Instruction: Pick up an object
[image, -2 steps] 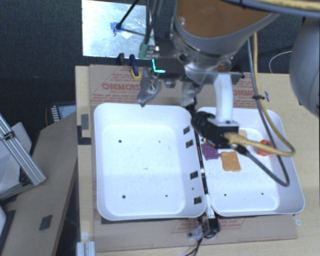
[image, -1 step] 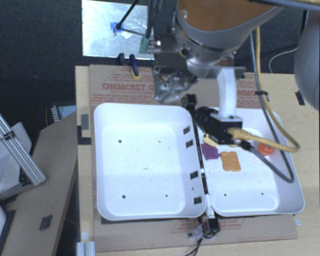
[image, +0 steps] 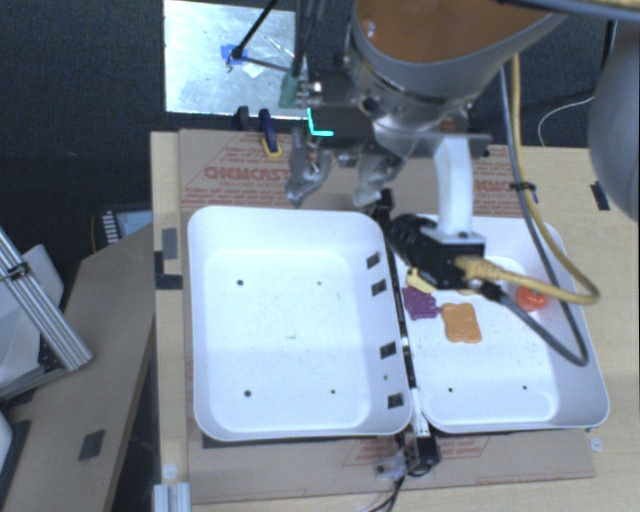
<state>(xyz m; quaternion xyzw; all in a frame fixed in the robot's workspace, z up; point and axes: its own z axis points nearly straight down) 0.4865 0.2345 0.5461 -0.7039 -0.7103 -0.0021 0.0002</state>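
My gripper (image: 337, 190) hangs over the far rim of the left bin (image: 290, 340), near the divide between the two bins. Its two fingers (image: 303, 180) stand apart, open, with nothing between them. In the right bin (image: 500, 385) lie a flat tan-orange piece (image: 462, 322), a small purple thing (image: 420, 305) to its left, and a red-orange thing (image: 531, 297) near the far right. All three are to the right of and nearer than the gripper. The arm's bulk hides the right bin's far corner.
A black bracket with a white post (image: 453, 200) and a yellow cable (image: 545, 285) hang from the arm over the right bin's far part. Black clips (image: 390, 350) line the seam between the bins. A blue-yellow tool (image: 268, 135) lies on the cardboard behind.
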